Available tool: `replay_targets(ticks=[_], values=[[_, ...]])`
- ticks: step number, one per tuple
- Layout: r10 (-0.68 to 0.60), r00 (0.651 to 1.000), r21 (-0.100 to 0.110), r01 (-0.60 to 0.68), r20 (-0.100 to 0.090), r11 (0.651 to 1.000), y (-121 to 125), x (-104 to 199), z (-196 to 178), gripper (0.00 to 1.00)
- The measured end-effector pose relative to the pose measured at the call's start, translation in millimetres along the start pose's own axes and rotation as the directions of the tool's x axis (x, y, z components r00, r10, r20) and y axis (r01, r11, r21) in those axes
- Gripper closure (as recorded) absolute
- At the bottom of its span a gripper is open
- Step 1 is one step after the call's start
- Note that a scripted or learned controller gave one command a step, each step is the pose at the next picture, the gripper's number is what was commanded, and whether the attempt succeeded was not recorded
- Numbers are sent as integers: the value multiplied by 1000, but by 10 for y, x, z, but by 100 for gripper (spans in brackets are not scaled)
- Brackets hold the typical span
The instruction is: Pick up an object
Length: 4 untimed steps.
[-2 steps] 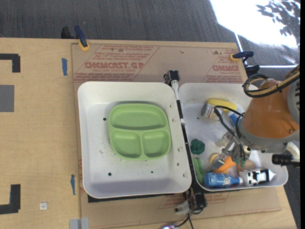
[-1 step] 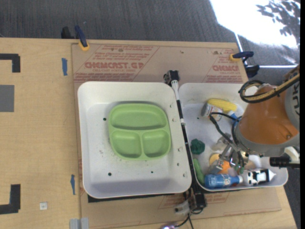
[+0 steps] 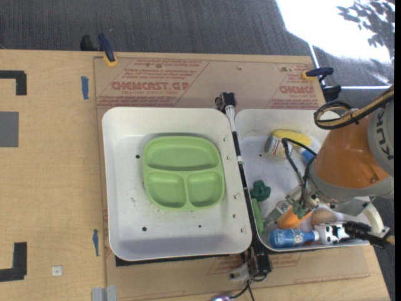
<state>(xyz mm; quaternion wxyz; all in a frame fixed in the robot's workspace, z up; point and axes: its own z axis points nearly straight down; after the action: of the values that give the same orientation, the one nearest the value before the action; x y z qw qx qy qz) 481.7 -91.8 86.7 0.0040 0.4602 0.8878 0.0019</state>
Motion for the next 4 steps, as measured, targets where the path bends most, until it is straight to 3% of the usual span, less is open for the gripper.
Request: replay_targets(ticks=[1,2,3,4], values=[[1,1000,0,-1,0,1000,-1,-1,0,0],[-90,996,3,90,-4,996,1024,297,-982,0],[-385,923,2,385,-2,923,1176,-249,-977,0],[-601,799,2,601,-7,799,946,-834,-289,0]])
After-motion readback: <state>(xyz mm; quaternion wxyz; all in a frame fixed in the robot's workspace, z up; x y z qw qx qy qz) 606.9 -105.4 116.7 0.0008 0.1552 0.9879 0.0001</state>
